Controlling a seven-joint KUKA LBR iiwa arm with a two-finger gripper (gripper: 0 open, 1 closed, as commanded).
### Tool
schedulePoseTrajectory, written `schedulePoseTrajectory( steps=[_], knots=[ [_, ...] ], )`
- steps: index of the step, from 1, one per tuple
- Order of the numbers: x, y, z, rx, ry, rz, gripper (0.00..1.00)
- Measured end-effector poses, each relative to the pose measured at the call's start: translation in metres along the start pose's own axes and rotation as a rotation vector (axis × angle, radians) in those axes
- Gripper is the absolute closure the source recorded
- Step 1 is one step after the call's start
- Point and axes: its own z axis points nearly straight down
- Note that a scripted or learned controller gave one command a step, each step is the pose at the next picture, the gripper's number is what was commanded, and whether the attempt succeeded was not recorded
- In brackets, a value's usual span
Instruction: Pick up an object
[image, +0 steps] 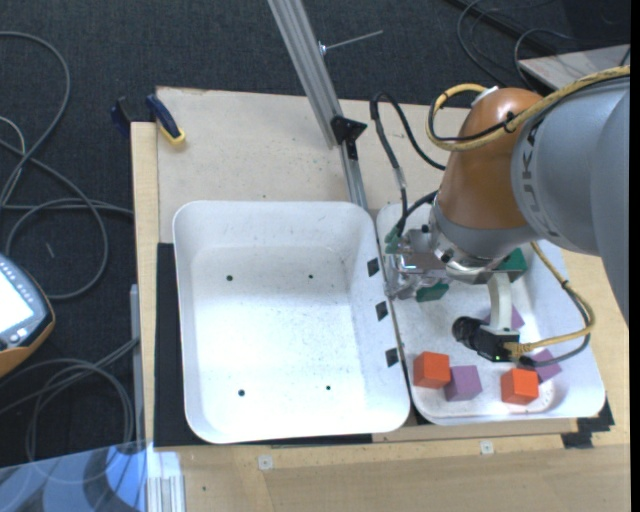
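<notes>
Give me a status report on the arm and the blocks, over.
Gripper low over right white bin, by a green piece; hold unconfirmed. Two orange cubes and a purple cube loose at front. Nothing blocking.

This is a robotics lab: a grey industrial arm (575, 160) with an orange band reaches in from the right over a plain wooden counter (250, 140) bearing two shallow white bins (270, 320). An aluminium rail (315, 70) rises at the far side, and loose black cables (60, 120) lie over the dark carpet at the left.
</notes>
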Motion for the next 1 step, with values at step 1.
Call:
schedulePoseTrajectory(
  steps=[1],
  knots=[
    [0.0125, 0.0183, -0.0924, -0.015, -0.001, -0.004, 1.00]
  ],
)
